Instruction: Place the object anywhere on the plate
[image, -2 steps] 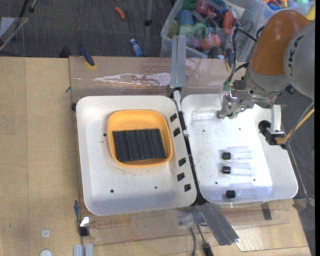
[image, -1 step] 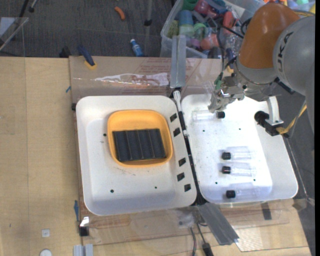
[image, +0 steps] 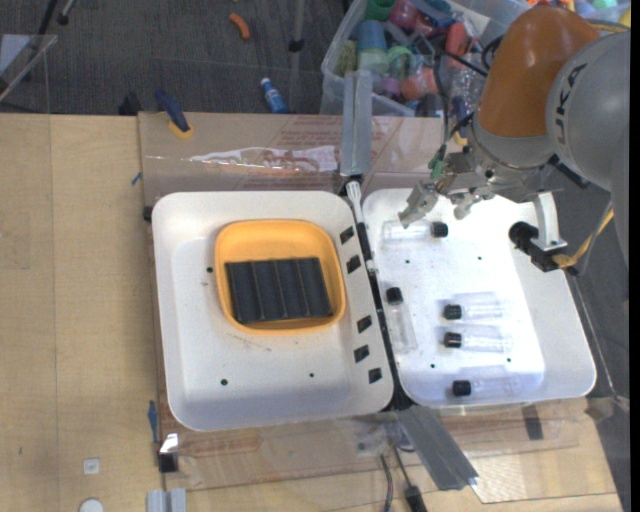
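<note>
- Hanging over the top part of the right bin (image: 575, 340), the gripper (image: 440, 203) has its two fingers spread apart, with nothing between them.
- One finger (image: 414, 208) points down toward the bin's top left corner, and the other finger (image: 466, 203) sits a little to its right.
- Just below the gripper, inside the bin, lies a small vial (image: 425, 229) with a black cap. It is the closest thing to the fingers.
- More vials lie lower in the same bin: one by the left wall (image: 397, 315), two (image: 476, 309) side by side near the middle, and one (image: 480, 385) near the bottom edge.
- Each vial looks like a little see-through tube with a black cap on one end. The clear part is hard to see on the white floor.
- I think a vial is very light, stiff and smooth, so it could roll or slip out. It may be glass or plastic; I cannot tell which, so a soft squeeze is best.
- The best place to grab looks like the middle of the tube, with the fingers across it, not along it.
- The plate (image: 228, 240) is orange and sits in the left bin (image: 190, 370), well apart from the right bin's vials. A dark ribbed block (image: 279, 290) lies on it.
</note>
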